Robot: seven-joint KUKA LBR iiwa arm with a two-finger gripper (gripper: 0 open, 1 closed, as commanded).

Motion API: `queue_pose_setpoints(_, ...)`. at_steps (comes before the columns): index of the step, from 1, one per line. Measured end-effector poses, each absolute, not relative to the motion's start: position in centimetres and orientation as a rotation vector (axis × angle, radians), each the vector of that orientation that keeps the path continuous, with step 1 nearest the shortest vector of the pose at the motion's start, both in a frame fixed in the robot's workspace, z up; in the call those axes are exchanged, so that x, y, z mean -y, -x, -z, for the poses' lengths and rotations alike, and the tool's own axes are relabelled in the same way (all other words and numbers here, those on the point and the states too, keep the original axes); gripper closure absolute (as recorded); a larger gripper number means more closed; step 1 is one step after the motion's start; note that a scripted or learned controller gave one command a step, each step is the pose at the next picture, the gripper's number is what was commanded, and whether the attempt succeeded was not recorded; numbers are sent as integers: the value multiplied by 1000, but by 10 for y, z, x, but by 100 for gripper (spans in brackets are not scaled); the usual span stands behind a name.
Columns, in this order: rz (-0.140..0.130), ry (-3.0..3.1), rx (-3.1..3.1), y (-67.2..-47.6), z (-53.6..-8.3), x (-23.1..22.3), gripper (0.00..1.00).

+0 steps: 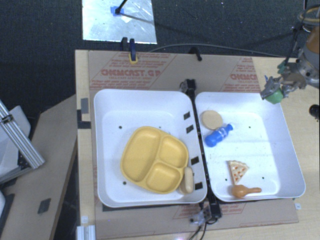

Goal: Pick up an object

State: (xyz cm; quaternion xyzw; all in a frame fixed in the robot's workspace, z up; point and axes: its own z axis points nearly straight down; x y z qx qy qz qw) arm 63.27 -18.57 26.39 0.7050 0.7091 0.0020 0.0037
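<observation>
My gripper (274,90) hangs above the far right corner of the right bin (285,134), with a small green object (274,97) between its fingers. In that bin lie a tan round disc (211,119), a blue bottle (218,135) on its side, a pizza slice (238,170) and an orange drumstick-shaped piece (245,190). The left bin (115,114) holds a yellow divided plate (154,159) and a beige bun (187,179) by the plate's right edge.
A black divider with clips (196,134) runs between the two bins. Both stand on a brown board (150,69). A shiny metal sheet (119,14) lies at the back left, and a metal rail (17,136) sits at the far left.
</observation>
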Motion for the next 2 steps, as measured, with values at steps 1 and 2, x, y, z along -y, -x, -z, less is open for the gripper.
queue_pose_setpoints(1,-3,-2211,-2230,-635,-266,136,100)
queue_pose_setpoints(2,-2,-2212,-2231,-623,-264,92,100)
